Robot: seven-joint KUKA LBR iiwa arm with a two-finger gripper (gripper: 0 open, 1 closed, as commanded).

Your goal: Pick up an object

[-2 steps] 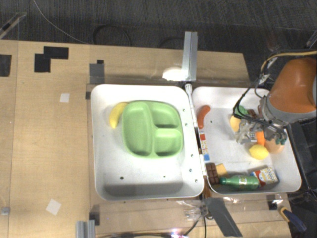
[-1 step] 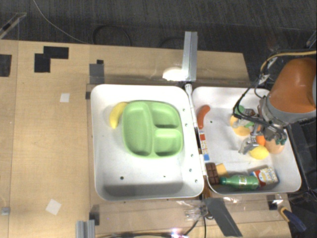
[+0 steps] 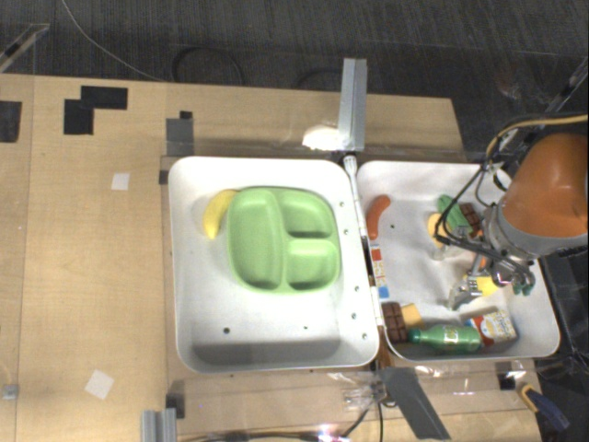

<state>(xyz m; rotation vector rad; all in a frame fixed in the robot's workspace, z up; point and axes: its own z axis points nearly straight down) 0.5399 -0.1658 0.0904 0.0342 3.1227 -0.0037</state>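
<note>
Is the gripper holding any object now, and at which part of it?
It cannot be told. The gripper is low in the right bin among small items, too small and cluttered to judge.

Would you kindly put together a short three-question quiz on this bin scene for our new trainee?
1. True or false: the green divided tray lies in the right bin.
2. Which item pokes out from under the tray's left edge?
A. banana
B. green bottle
C. sausage
3. Fill in: the green bottle lies on its side near the ____ edge of the right bin, as the camera sees it.

Key:
1. False; it lies in the left bin.
2. A.
3. Bottom.
</note>
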